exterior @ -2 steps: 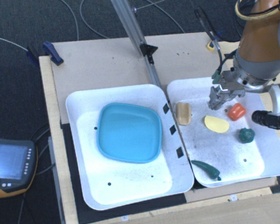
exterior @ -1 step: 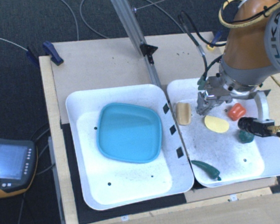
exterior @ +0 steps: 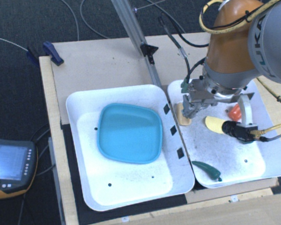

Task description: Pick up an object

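My claw low over the right bin, its finger state I cannot tell, tan object touching its left side, yellow banana just right, green pepper well below, blue plate far left.

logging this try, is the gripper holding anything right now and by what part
Cannot be told. The gripper is low at the left side of the right bin, next to a tan object, but a grasp is not visible.
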`<state>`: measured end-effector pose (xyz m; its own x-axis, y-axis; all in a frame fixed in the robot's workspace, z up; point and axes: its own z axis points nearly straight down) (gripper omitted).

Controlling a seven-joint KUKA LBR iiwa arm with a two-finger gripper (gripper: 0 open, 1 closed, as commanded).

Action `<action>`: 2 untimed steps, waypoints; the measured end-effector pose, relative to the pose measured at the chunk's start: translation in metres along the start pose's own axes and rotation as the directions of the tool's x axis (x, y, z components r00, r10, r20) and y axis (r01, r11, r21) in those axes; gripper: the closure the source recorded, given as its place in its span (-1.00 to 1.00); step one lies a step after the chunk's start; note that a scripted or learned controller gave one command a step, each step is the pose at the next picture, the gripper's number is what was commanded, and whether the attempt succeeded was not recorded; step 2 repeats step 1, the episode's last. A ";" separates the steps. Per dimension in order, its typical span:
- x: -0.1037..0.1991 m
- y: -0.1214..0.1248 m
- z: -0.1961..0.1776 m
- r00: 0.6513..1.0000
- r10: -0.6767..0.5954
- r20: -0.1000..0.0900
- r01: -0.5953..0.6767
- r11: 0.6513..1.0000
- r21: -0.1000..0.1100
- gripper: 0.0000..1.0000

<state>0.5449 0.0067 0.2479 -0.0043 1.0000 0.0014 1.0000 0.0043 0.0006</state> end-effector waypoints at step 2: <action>0.046 -0.021 0.006 1.000 0.000 0.001 0.000 1.000 0.001 1.00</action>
